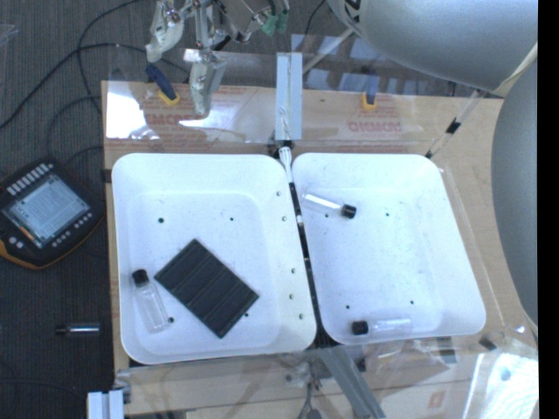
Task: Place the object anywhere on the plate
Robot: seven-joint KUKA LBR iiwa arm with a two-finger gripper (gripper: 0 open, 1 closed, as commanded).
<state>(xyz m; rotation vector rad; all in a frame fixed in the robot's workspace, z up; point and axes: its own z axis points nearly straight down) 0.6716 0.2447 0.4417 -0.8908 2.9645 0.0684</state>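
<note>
Status: task judged not started, or at least nothing is placed yet.

Pincer [203, 81] is seen at the top of the camera view, beyond the far edge of both bins, above the clear barrier at the back of the table [384, 125]. Whether it is released or clenched cannot be told from this angle; nothing is seen held in it.

Left bin [131, 182]: the dark ribbed rectangular plate [207, 287] lies flat on the floor, rotated diagonally, toward the near half. A clear vial with a black cap [148, 301] lies just beside the plate's left corner, close to touching it but not on it. Nothing is resting on the plate.

Right bin [454, 234]: two more capped vials are present. One [329, 205] lies near the far left corner, close to the divider between the bins. The other [380, 326] lies against the near wall.

Which vial is meant as "the object" is not stated; the one beside the plate is the closest candidate, judged only from position.

Remaining, as judged: the pincer must be brought down into a bin, a vial grasped, carried over the plate and set down. All of that is still open.

Risk noted: the vials are round and clear, so rolling off the ribbed plate on release is plausible.
</note>
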